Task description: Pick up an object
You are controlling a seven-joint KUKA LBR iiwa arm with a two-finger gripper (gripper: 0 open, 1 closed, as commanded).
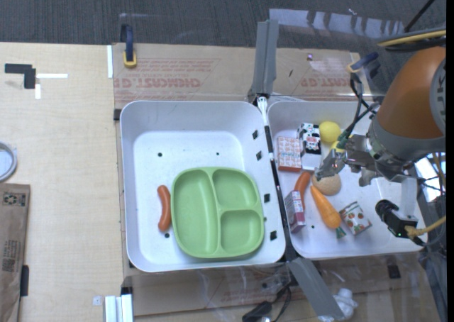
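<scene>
Hovered over the right bin (397, 242), gripper (330, 168) just above a tan roundish toy (327, 184) beside the orange carrot (325, 206). Could not tell the jaws' state. Probably light, smooth, slippery; best pinched across the middle.

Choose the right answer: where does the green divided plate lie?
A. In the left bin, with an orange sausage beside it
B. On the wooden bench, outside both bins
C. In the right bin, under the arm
A: the green divided plate lies in the left bin, with the orange sausage just to its left.
</scene>
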